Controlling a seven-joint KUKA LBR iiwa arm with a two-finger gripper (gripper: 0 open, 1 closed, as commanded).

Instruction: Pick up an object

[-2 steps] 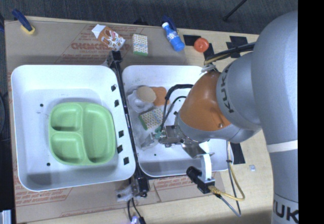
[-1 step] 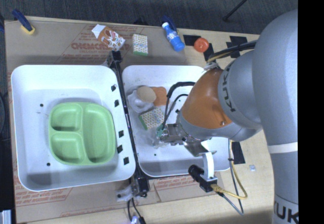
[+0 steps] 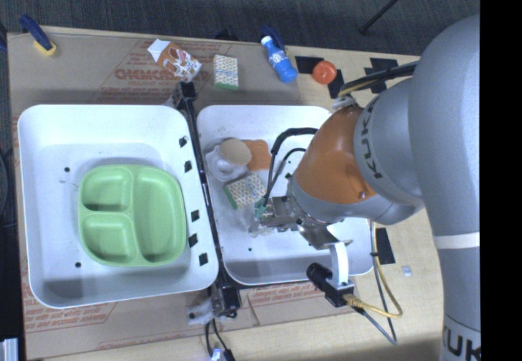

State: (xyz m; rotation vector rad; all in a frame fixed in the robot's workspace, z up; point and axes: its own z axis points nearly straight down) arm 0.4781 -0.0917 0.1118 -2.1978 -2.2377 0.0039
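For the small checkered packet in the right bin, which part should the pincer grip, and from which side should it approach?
Judging from the camera view, the checkered packet lies flat and skewed on the floor of the right bin, close to the pincer. Probably best to come straight from above and pinch across its narrow width near the middle, turned to match its slant. The round objects beside its upper end crowd that end.

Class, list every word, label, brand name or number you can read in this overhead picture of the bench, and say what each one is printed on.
"KU": white letters on the grey robot arm, cut off at the picture's lower edge.
"KUKA": likely along the arm's grey wrist housing, partly legible.
Red print on the brown cardboard sheet under the bins: blurred, unreadable.
Small patterned packet and crumpled wrapper: print too small to read.
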